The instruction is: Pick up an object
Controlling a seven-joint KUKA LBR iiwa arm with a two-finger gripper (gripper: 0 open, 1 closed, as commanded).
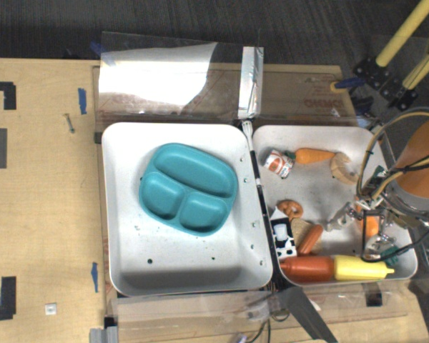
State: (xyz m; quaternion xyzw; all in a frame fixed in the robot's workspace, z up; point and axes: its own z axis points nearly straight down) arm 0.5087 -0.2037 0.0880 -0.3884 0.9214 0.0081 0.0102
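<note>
In right bin | gripper low at right side, beside toys | fingers: can't tell wide or narrow | carrot, sausage, yellow bottle all lying loose | nothing lifted, pick not yet done | teal tray in left bin

Teal tray in a white bin. Right bin — orange carrot, red sausage, yellow bottle, black-and-white cow-spotted carton. Arm — orange band.
</note>
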